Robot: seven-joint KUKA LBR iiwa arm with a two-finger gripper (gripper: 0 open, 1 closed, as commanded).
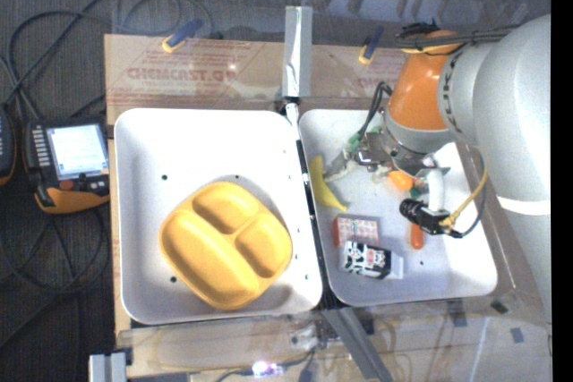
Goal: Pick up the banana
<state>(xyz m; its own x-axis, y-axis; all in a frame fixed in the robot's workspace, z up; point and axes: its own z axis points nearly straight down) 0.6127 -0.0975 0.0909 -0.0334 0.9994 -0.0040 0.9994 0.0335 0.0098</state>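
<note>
The banana is small and yellow. It lies in the right bin against the bin's left wall, pointing from upper left to lower right. My gripper hangs low over the upper left part of that bin, just right of the banana's upper end and very close to it. Whether it touches the banana is not clear. The orange band of the wrist sits above and to the right of the gripper and hides the bin's far edge.
A yellow divided plate fills much of the left bin. In the right bin lie a small red-and-white box, a black-and-white packet and orange pieces. A black cable connector hangs beside the arm.
</note>
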